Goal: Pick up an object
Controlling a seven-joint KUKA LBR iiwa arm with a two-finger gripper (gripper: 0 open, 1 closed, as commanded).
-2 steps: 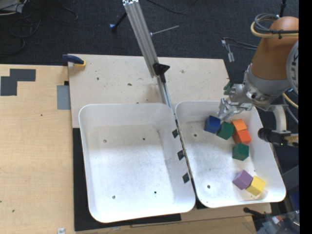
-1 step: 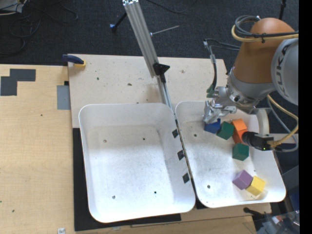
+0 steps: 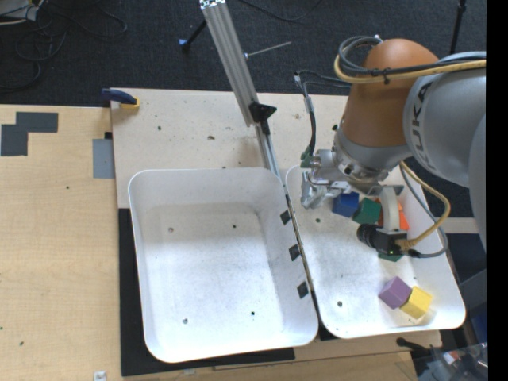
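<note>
over the right shallow white bin (image 3: 444,312) the two-finger gripper (image 3: 316,189), its opening untellable, is hovering beside a blue block (image 3: 345,205), risking nudging it away.

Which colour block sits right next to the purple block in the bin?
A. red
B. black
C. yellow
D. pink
C: the purple block lies in the near corner of the right bin with a yellow block touching its side, away from the blue and green blocks up by the arm.
</note>
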